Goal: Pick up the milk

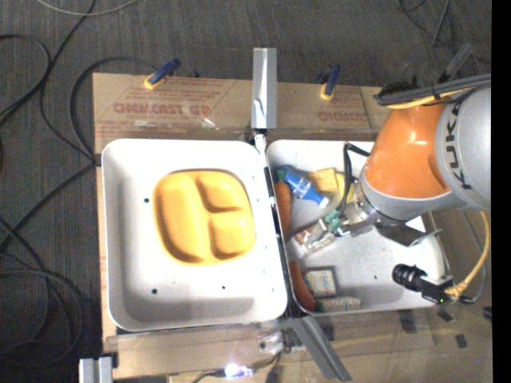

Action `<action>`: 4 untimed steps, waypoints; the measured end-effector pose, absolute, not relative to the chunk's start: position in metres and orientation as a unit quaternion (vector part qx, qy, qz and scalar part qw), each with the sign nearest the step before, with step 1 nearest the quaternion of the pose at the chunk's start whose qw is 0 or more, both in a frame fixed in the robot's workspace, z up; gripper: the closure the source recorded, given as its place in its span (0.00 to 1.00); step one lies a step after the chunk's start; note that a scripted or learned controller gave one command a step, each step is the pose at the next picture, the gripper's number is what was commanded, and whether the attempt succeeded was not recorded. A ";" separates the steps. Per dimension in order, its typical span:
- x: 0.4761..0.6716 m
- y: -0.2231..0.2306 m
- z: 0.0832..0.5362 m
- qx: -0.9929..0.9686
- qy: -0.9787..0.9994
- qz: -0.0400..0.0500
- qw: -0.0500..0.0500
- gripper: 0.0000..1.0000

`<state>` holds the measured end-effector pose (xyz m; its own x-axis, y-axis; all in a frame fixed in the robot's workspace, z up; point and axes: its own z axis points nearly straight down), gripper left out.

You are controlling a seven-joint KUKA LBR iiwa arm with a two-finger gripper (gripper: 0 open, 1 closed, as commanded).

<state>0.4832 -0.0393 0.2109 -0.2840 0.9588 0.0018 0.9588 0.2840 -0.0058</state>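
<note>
End effector low in the right white bin, at about 9 o'clock from the orange wrist band; whether it is open or closed cannot be told, glare and clutter mask it.

Left white bin carries a yellow sectioned plastic tray, well apart from the work.

Milk: likely the small carton lying flat at 6 o'clock of the end effector, near it; identity uncertain.

Orange carrot-like piece hugs the dividing wall; blue bottle and yellow block sit at 12 o'clock.

Judgement: shift toward 6 o'clock, descend square over the carton, close across its narrow sides.

Bin floor at 3 to 5 o'clock is bare, good room for retreat; divider wall close at 9 o'clock, so avoid sweeping that way.
</note>
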 end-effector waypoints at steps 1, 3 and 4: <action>0.483 -0.039 0.211 -0.598 -0.801 0.002 0.002 0.00; 0.482 -0.069 0.182 -0.611 -0.791 0.003 0.002 0.00; 0.495 -0.115 0.088 -0.642 -0.766 -0.001 -0.001 0.00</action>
<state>0.4946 -0.1152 0.0877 -0.1748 0.9846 0.0002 0.9846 0.1748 0.0038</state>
